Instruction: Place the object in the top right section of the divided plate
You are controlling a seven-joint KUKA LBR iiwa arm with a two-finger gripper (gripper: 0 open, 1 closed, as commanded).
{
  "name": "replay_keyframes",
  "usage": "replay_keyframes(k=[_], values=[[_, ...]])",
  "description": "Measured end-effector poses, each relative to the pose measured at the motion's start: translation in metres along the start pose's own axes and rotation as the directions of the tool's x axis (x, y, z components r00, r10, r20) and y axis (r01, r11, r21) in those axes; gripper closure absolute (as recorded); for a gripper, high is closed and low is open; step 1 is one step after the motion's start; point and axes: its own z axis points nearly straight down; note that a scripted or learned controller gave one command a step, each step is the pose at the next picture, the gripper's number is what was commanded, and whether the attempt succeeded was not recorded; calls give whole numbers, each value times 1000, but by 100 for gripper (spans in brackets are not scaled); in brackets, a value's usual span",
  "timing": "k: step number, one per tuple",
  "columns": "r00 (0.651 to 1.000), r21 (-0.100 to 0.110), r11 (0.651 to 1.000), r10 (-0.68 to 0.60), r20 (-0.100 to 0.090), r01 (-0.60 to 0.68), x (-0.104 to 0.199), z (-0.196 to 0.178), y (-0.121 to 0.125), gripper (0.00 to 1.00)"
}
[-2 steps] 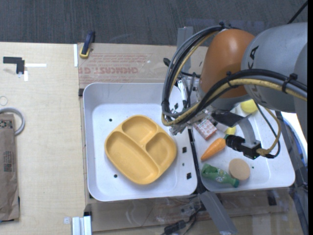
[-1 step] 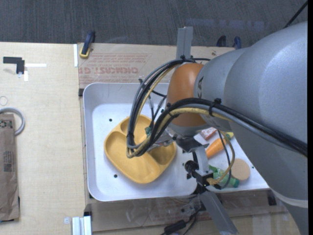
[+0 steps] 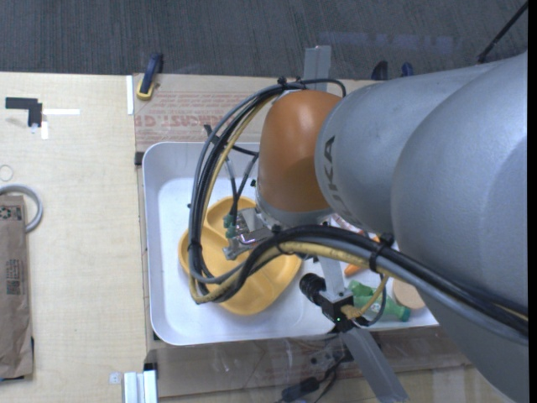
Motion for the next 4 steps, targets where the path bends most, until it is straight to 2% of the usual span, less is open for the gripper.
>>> replay_keyframes(k=[1, 2, 3, 4], values=[[990, -1, 990, -141, 1, 141, -5, -74, 5, 100], [996, -2, 996, -94, 0, 94, -4, 60, 24, 100], [967, -20, 967, -254, 6, 254, 31, 83, -7, 100], [867, -2, 867, -498, -7, 498, -33, 82, -35, 100]])
